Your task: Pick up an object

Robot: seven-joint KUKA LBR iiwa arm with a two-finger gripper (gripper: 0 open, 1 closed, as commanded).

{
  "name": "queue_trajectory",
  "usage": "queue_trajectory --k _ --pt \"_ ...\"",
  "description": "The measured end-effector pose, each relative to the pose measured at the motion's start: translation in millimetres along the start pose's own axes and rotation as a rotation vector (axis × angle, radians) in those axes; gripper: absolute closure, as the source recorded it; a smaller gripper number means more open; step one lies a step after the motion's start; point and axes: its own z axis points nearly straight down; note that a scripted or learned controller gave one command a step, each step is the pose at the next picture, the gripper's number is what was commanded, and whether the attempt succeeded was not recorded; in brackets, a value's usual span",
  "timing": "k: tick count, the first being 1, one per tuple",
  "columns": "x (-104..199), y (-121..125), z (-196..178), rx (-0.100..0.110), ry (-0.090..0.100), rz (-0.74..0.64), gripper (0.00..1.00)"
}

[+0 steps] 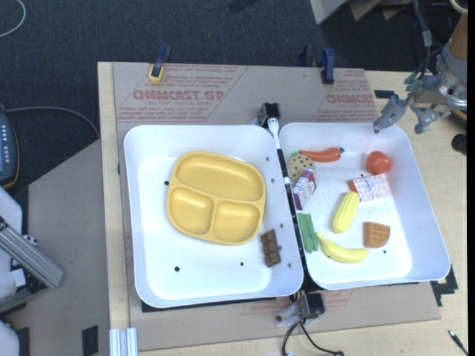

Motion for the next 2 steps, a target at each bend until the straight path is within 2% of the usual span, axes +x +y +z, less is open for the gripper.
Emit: queue_trajectory --k 1,2 --pt "0.6 2.7 -8.9 -0.014 -0.003 -0.003 0.0" --pt "-4.6 -1.0 52.9 -0.007 -0.001 -0.002 0.0"
